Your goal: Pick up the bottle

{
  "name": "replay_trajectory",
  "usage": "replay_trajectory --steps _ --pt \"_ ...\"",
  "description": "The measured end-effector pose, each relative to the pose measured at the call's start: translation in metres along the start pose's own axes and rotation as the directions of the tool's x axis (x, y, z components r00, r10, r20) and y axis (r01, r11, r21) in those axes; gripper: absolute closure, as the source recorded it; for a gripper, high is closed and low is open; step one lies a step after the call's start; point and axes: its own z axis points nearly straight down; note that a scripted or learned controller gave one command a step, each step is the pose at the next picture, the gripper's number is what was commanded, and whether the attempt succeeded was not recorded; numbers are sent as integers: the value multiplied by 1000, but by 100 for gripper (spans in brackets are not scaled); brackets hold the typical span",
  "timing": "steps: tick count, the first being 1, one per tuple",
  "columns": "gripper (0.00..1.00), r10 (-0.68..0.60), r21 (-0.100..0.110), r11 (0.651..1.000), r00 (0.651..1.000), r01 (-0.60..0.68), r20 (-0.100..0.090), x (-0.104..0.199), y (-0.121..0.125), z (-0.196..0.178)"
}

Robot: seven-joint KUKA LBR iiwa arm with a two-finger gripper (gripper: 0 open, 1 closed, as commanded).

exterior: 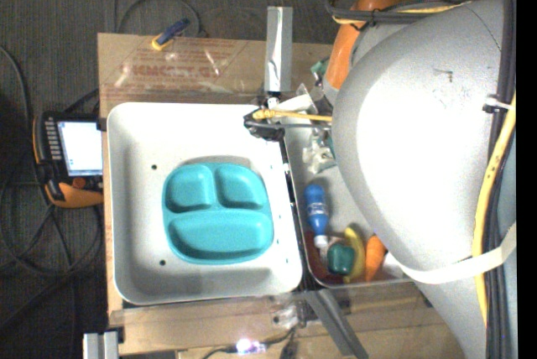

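Two white bins side by side on the bench [168, 64]. Left bin [126, 139] holds a teal divided plate [220, 210], three compartments, lying flat near the bin's middle. Right bin [315, 278] mostly covered by the big grey arm [419, 139], which comes in from the right and hides most of that bin's floor. Orange band [344, 47] of the arm shows near the top, with a black cable looped above it. End effector [312, 149] area sits at the upper part of the right bin, near the divider between the bins; a pale whitish part is visible there but the fingers can't be made out, so cannot tell if it is released or clenched. Bottle [315, 210] lies in the right bin just beside the divider wall, lengthwise, blue body with a white label patch and a paler top end, red at the lower end. Just below it, a cluster: a green round item [341, 257], a yellow banana-like piece [356, 244], an orange piece [374, 255], close together and near the bottle's lower end. Bottle is below the end effector area, not seen between any fingers. Outside the bins: blue-and-yellow tool [170, 33] on the bench's top left, handheld pendant with lit screen [71, 152] left of the bench, cables on the floor.
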Motion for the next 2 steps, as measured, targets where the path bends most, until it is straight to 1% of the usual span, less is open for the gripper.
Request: replay_trajectory --steps 1,2 --pt "0 1 1 1000 1000 -1 0 0 0 0" --pt "0 -1 -2 1000 1000 1 1 -100 -31 7"
